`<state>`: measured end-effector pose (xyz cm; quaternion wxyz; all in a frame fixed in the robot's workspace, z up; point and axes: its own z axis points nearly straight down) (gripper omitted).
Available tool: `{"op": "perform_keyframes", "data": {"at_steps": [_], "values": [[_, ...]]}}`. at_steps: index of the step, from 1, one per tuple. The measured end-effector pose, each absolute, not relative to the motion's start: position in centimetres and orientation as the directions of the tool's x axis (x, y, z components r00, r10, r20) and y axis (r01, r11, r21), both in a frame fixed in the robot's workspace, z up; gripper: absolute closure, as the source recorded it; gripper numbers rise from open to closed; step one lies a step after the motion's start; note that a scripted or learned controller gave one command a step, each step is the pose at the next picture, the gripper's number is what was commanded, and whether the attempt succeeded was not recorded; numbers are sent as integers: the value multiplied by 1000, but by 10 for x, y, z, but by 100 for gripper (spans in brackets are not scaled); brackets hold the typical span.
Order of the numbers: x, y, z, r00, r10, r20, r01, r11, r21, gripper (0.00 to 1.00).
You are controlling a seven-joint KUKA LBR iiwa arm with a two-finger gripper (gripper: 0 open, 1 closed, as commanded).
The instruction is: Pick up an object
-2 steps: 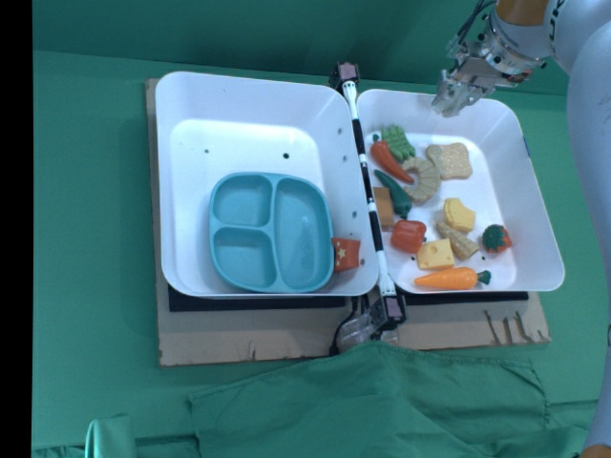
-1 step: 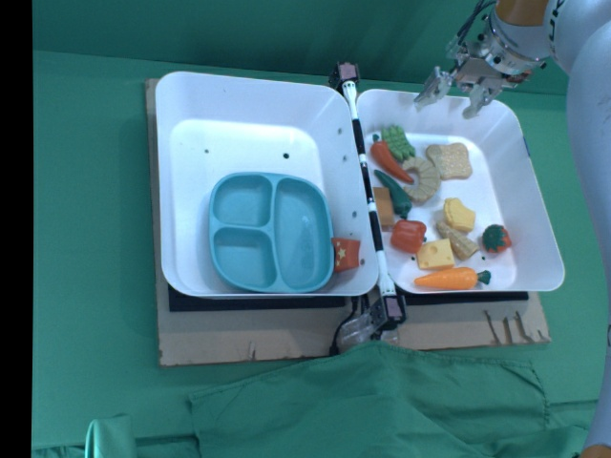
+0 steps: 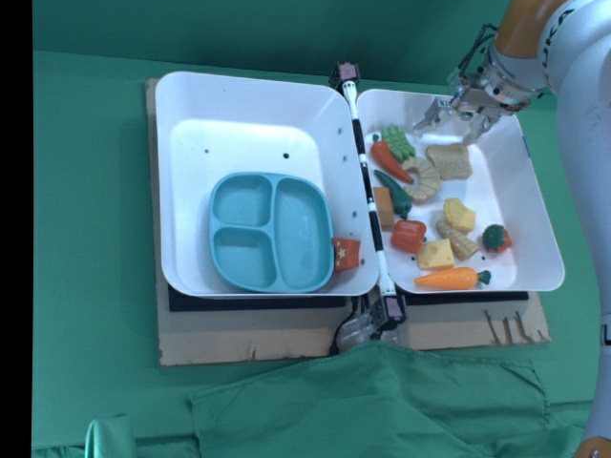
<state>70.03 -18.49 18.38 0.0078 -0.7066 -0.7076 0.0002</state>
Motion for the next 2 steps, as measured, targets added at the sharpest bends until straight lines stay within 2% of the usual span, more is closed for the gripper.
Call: {"op": "perform_keyframes", "data": {"at_steps": [1,2], "values": [[701,-182,196,-3,1000,10,1000,4,-12,100],[701,-186,197,0,1000,3,1000,0,-9,0]]}}
